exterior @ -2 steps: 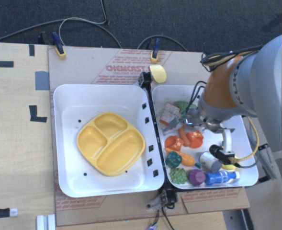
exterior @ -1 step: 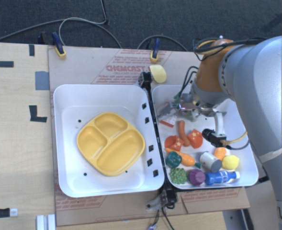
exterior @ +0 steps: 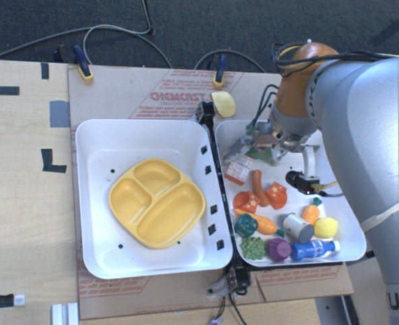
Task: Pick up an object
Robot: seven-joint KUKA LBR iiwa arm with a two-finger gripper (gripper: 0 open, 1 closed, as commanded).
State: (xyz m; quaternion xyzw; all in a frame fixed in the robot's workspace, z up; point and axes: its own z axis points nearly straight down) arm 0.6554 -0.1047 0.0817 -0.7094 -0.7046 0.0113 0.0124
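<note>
The right bin (exterior: 351, 219) holds several toy foods: a white and orange carton (exterior: 238, 170), a sausage (exterior: 258, 187), a red pepper piece (exterior: 243, 202), a red chunk (exterior: 276, 195), a carrot (exterior: 267, 227), a grey can (exterior: 296, 227), a lemon (exterior: 326, 227) and a blue bottle (exterior: 314, 250). My gripper (exterior: 255, 147) is low in the far part of this bin, just above the carton. Nothing can be seen held in it.
In the left bin (exterior: 91, 181) lies a yellow divided plate (exterior: 157, 202). A pale yellow object (exterior: 223, 103) rests beyond the bins' far rim, by the divider. Broccoli (exterior: 245, 224), grapes (exterior: 253, 248) and a purple piece (exterior: 278, 250) crowd the right bin's near side.
</note>
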